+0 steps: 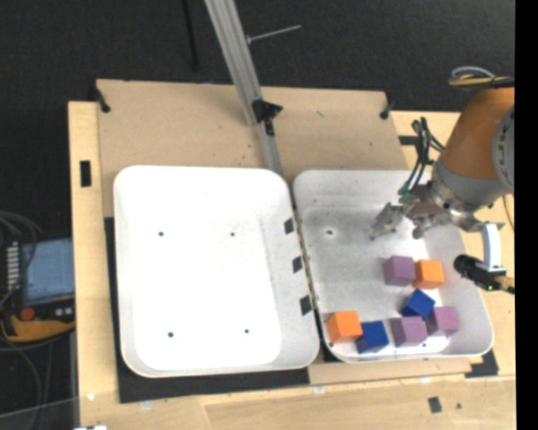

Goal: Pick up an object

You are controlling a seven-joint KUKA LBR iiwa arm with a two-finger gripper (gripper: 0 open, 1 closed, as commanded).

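Seven little blocks are all bunched in the near part of the right bin [341, 195] — that's where anything worth picking up sits. Along the near rim there's an orange block [345, 325] touching a blue block [373, 337], then a purple block [409, 331] with another purple one [446, 319] just beside it. A second blue block [420, 304] sits right behind those, and a bit further back a purple block [399, 270] is touching a smaller orange block [429, 272].

My worry is the crowding. Most of these are shoulder to shoulder, so I'd guess a finger coming down lands on a neighbour instead of in a gap, and the block just gets shoved or tipped. The ones hugging the near rim look worse — the bin wall leaves little room on that side. The orange one at the left end has open floor on its left, so that's probably the easiest shot.

The hand [411, 215] hovers over bare bin floor further back, apart from every block and with nothing in it. Its prongs look spread out, so I'd call it released.

Around it: the left bin [206, 267] has nothing but a few dark dots, a metal rail [242, 70] slants in from the far side of the tabletop [341, 110], and the arm's cables [421, 146] hang near the wrist, though nothing blocks the way down to the blocks.
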